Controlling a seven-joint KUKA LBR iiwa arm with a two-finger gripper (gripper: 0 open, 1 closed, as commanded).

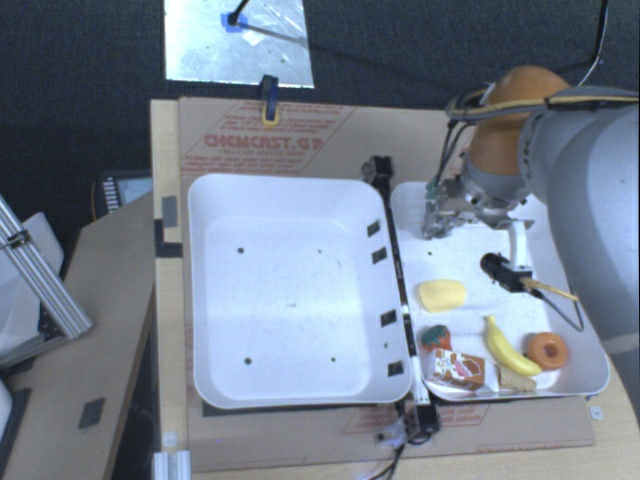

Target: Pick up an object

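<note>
Tool [440,220] hangs over far end of right bin [590,380], nothing seen between its tips; spread of tips too small to tell

Candidates all in right bin, nearer end: yellow block [441,294] mid-bin, banana [506,346], orange ring [547,350], red-white packet [458,368], small red piece [436,337], tan piece [515,378]

Block closest to tool, apart from rest — likely light, soft toy, matte; pinch across short width

Banana smooth, curved, may roll; take at middle. Packet flat, hard to get under

Left bin [200,298] beside it on bench [168,268]

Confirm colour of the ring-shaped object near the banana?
Orange ring-shaped object, beside the yellow banana; camera view.
</note>
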